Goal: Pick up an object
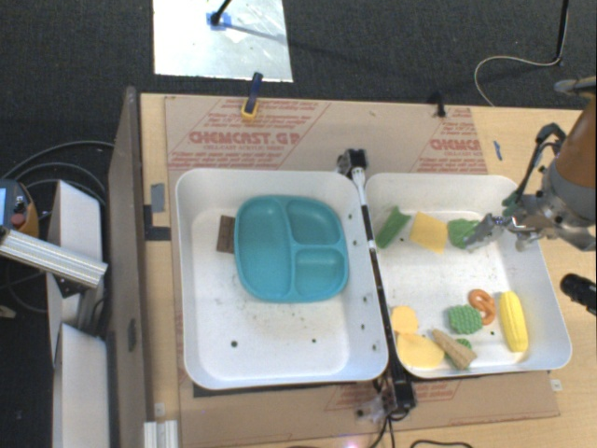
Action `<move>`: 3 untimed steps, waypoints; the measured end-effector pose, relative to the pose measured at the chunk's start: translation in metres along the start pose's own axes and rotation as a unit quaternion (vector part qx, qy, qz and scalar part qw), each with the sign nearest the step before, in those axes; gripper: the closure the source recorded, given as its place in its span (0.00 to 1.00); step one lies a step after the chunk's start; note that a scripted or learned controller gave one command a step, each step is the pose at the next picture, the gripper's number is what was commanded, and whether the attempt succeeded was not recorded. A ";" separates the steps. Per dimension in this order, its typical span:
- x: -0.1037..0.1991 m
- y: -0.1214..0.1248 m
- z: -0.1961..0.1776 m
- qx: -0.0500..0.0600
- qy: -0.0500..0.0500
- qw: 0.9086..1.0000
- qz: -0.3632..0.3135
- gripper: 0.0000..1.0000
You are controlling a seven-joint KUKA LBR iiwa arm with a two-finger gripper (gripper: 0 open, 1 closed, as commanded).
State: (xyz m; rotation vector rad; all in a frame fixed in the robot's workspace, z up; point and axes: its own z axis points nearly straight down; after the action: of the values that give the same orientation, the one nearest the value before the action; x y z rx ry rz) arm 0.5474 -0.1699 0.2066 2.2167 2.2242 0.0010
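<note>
the gripper reaches in from the right over the upper part of the right bin, its metal fingertips low beside a small green piece; whether the fingers are apart or closed cannot be told from this angle, and nothing can be seen clamped between them. the arm stands above the bin's right rim, with a cable looping beside it. just left of the green piece lies a yellow block, and left of that a longer green object lies tilted near the divider between the two bins. in the lower part of the same bin, a yellow corn cob lies upright along the right side, with an orange pretzel-shaped piece and a green textured piece just beside it. nearer the lower left corner sit two pale yellow rounded pieces with a tan stick-like piece lying across the lower one. the left bin holds a teal divided plate with three compartments, and a small brown block touches its left edge. both bins rest on a brown board printed with red lettering.
</note>
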 end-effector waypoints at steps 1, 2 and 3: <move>0.006 0.054 0.057 -0.002 -0.001 1.000 -0.002 0.00; -0.032 -0.014 0.098 0.002 0.001 1.000 0.003 0.00; 0.035 0.024 0.022 -0.004 0.000 1.000 -0.004 0.00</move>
State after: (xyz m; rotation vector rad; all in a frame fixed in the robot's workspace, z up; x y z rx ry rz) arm 0.5711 -0.1353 0.1848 2.2048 2.2285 0.0095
